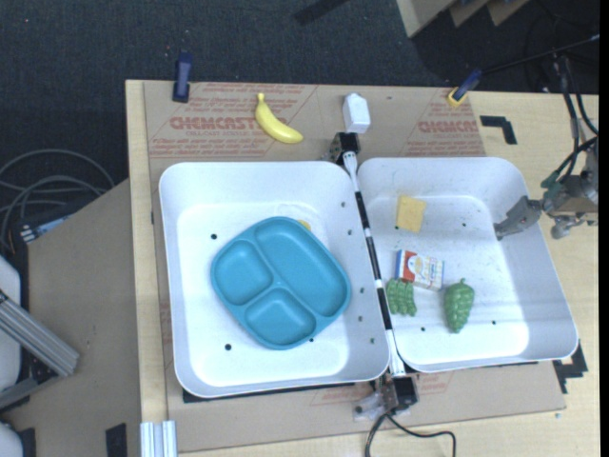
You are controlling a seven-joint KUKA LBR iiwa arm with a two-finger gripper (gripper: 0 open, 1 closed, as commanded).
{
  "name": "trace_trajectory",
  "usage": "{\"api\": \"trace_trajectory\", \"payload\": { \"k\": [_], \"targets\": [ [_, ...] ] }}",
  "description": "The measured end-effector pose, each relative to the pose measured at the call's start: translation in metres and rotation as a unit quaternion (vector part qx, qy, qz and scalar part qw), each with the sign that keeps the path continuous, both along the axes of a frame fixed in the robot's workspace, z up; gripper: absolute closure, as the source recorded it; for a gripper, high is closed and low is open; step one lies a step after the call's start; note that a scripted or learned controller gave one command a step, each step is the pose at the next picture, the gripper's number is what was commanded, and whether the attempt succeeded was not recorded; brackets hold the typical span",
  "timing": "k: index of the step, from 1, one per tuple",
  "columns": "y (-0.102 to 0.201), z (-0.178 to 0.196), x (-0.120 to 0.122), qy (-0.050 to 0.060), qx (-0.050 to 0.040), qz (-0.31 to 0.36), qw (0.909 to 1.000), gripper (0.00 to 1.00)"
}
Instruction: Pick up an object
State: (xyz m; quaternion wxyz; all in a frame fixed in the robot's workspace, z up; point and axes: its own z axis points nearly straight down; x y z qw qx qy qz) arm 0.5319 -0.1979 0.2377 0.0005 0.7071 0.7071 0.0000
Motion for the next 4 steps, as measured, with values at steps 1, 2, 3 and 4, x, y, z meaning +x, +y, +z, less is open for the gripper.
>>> {"api": "trace_trajectory", "payload": {
  "k": [1,2,3,4],
  "targets": [
    [0.042,-0.153,-0.028,0.001,0.0007,0.000,1.0000,0.00],
    [0.080,-0.153,-0.050,0.001,0.0012,0.000,1.0000,0.00],
    [0.080,-0.144,-0.050,0.001,0.0008,-0.001,1.0000,1.00],
    [0.150,-0.053,-0.033,0.000,0.0007,0.001,1.0000,1.00]
  ]
}}
